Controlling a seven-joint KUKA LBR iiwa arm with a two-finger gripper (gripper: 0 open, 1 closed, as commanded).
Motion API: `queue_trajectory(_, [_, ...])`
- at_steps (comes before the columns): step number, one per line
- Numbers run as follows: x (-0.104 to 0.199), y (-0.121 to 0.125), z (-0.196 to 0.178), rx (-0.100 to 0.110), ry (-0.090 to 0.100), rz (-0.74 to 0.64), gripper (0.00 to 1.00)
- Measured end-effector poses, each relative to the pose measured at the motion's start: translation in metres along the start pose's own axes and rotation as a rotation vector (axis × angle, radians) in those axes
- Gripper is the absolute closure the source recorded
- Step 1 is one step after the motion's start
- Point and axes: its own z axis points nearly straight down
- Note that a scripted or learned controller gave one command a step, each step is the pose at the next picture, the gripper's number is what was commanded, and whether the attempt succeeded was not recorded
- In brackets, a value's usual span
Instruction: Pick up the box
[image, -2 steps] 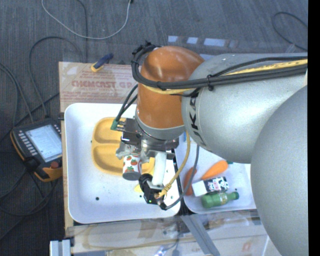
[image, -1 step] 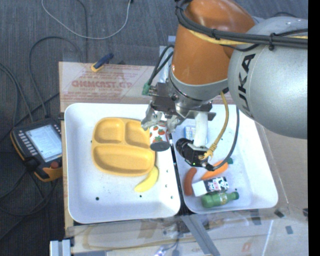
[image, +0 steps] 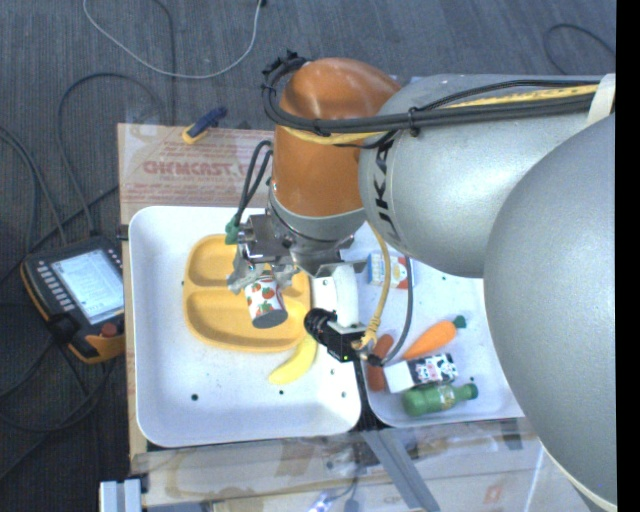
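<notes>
Arm: a large grey robot arm (image: 500, 170) with an orange band (image: 320, 140) above its wrist reaches in from the right and covers much of the upper right of the view.
Tool: the two-finger tool (image: 262, 285) hangs over the left bin, above the yellow tray; whether its fingers are apart or together cannot be told.
Object at the tool: a small white cup printed with red and green fruit shapes (image: 266, 303) sits tilted right under the tool, over the tray; whether it is gripped cannot be told.
Left bin: a shallow white bin (image: 160, 370) holds a yellow plastic tray with two compartments (image: 215, 300) and a yellow banana (image: 293, 368) lying just below the tray's lower right edge.
Right bin: a second shallow white bin (image: 480, 330) sits beside the first, partly hidden by the arm.
Box: a small white carton box with black and pink print (image: 425, 371) lies in the right bin, well apart from the tool.
Beside the box: an orange carrot with a green top (image: 432, 338) lies just above it, and a green plastic bottle (image: 438, 398) lies just below it.
Desk: a brown cardboard sheet with red lettering (image: 190, 170) lies under the bins.
Floor: a handheld control pendant with a lit screen (image: 80, 295) rests to the left.
</notes>
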Motion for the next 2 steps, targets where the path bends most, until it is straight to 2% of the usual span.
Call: queue_trajectory(2, [0.0020,0.0006,-0.0108,0.015,-0.004,-0.004,1.00])
